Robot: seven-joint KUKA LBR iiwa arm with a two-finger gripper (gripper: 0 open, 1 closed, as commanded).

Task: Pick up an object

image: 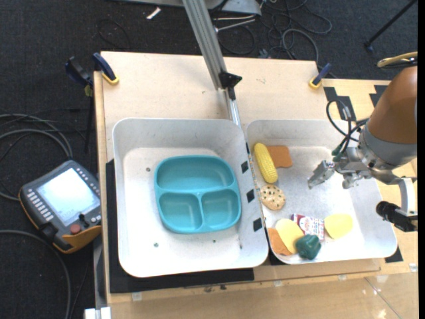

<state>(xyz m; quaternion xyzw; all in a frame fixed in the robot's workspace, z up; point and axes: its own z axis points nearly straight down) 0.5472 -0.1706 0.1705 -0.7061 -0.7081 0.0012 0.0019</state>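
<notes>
Camera view: a pale worktop carries two shallow white bins side by side, and the right bin serves here as the landmark. To its left, touching along a shared edge, sits the left bin, which holds a teal three-compartment tray lying flat near its middle. Inside the right bin, a yellow corn cob lies close to the left wall, with an orange block just beside it on the side away from that wall. A round speckled cookie rests just below the corn cob, also near the left wall. Along the bin's near edge lies a cluster: a pale yellow piece over an orange slice, a dark green lump touching them, a small red-and-white packet just behind, and a yellow wedge at the cluster's right end. The grey arm with its orange band enters over the bin's right side, and the gripper hangs above bare bin floor in the middle, well apart from every object; its fingers are spread and hold nothing. A teach pendant lies on the floor, far left of both bins.
</notes>
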